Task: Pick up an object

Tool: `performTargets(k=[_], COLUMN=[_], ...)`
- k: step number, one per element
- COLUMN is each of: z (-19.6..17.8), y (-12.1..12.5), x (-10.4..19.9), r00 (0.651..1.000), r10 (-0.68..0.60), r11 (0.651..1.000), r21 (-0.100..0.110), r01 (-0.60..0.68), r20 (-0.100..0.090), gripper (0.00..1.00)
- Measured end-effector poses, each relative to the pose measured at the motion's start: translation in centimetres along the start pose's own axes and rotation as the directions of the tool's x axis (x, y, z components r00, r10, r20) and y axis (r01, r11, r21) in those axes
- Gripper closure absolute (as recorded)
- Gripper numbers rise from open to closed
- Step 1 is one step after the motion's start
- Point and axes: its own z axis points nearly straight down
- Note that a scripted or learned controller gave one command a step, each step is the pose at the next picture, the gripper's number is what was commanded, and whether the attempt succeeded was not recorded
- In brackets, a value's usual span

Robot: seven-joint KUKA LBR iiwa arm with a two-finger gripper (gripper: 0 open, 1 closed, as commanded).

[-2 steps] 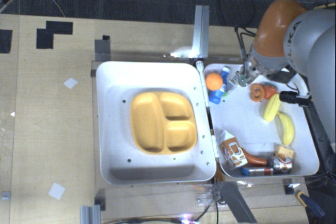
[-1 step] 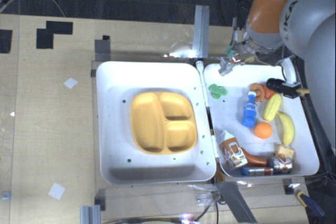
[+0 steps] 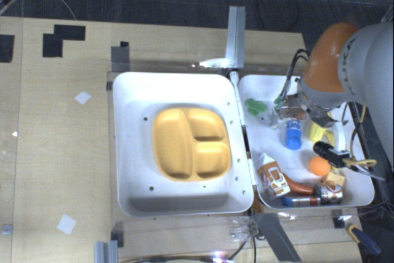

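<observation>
My gripper (image 3: 288,111) hangs over the back of the right bin (image 3: 363,197), under the grey wrist with the orange band. A small blue bottle (image 3: 293,135) lies just in front of it, close to the gripper's tip. A green object (image 3: 256,107) sits to the gripper's left and a yellow one (image 3: 316,132) to its right. Nearer the bin's front lie an orange ball (image 3: 318,166), a brown and white carton (image 3: 272,178), a curved orange piece (image 3: 300,185) and a red and blue marker (image 3: 295,199). Nothing shows between the fingers.
The left bin (image 3: 126,151) holds a yellow divided tray (image 3: 191,143) at its middle. A metal post (image 3: 236,37) stands behind the wall between the two bins. The wooden bench (image 3: 55,151) stretches out to the left.
</observation>
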Motion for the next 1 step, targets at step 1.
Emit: performTargets(k=[1], z=[-0.11], y=[0.11], x=[0.09], r00=[1.000], r10=[-0.002], r11=[1.000], r21=[-0.003], r01=[0.002], r20=[0.000], gripper=[0.00])
